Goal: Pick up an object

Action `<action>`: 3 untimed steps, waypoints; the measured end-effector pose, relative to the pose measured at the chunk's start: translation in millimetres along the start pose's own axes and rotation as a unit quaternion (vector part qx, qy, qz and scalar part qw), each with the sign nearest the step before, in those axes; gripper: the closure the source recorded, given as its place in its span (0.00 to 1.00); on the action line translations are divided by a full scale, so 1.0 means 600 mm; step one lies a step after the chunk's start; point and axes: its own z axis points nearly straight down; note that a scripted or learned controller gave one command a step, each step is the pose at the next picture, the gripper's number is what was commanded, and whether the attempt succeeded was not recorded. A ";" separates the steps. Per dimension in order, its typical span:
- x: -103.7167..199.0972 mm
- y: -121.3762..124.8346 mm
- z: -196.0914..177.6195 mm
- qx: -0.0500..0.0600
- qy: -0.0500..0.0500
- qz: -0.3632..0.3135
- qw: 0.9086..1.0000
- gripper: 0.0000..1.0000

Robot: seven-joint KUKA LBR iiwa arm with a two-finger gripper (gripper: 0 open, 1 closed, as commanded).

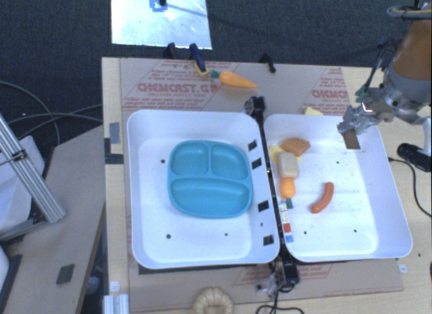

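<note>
The right bin (pixel 378 231) holds a tan bread-like piece (pixel 295 146), a pale block (pixel 288 165), a small orange piece (pixel 287 188), a yellow scrap (pixel 273 150) and a red-orange sausage (pixel 322 198). My gripper (pixel 351 136) hangs over the bin's far right part, well apart from these items. It is up and to the right of the sausage, with the arm (pixel 408 69) coming in from the right. Nothing shows in its grasp.
A blue divided plate (pixel 208 177) lies in the left bin (pixel 145 171). A toy carrot (pixel 233 80) and a yellow bit (pixel 312 111) rest on the cardboard behind the bins. A tan ring (pixel 214 300) sits at the front edge. Black clips line the divider (pixel 266 171).
</note>
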 end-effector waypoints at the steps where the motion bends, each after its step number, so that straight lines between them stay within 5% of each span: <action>1: 0.088 -0.021 -0.015 0.002 0.001 -0.001 1.000 1.00; 3: 0.268 -0.037 0.020 0.002 0.001 -0.002 1.000 1.00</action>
